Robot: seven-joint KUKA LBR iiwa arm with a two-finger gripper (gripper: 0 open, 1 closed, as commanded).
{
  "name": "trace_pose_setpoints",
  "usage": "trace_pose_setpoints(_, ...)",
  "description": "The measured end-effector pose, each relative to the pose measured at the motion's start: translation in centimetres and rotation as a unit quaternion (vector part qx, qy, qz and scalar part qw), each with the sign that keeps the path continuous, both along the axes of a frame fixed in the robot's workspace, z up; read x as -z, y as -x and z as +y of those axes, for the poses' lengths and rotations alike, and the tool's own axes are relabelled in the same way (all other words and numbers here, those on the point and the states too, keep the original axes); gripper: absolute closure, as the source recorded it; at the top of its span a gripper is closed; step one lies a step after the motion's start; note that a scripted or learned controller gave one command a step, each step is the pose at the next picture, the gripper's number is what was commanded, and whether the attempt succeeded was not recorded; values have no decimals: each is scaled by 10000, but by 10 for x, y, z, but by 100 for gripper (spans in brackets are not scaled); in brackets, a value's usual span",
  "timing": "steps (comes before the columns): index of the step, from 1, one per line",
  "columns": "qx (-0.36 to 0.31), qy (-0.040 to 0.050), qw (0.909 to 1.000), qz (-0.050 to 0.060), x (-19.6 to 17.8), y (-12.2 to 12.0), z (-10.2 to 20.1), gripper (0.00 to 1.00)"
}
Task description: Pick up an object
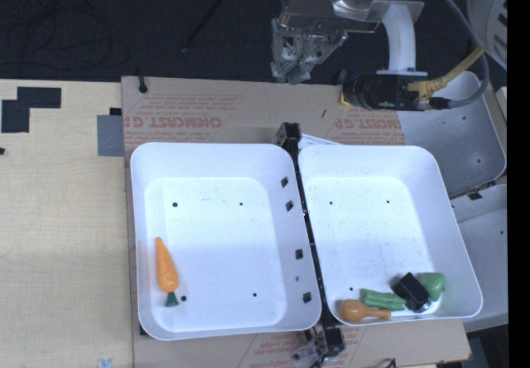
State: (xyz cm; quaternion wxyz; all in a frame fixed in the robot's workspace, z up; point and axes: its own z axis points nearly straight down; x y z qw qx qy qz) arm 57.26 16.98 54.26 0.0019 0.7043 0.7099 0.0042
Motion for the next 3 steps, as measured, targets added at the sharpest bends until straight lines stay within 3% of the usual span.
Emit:
trace_pose_setpoints(1, 78, 50, 9998, 153, 162, 28, -79, 100)
trace_pose_setpoints(2, 52, 33, 9999, 96, 223, 1, -97, 100)
trace_pose_setpoints(3, 58, 22, 10000, 68, 204, 61, -135, 100)
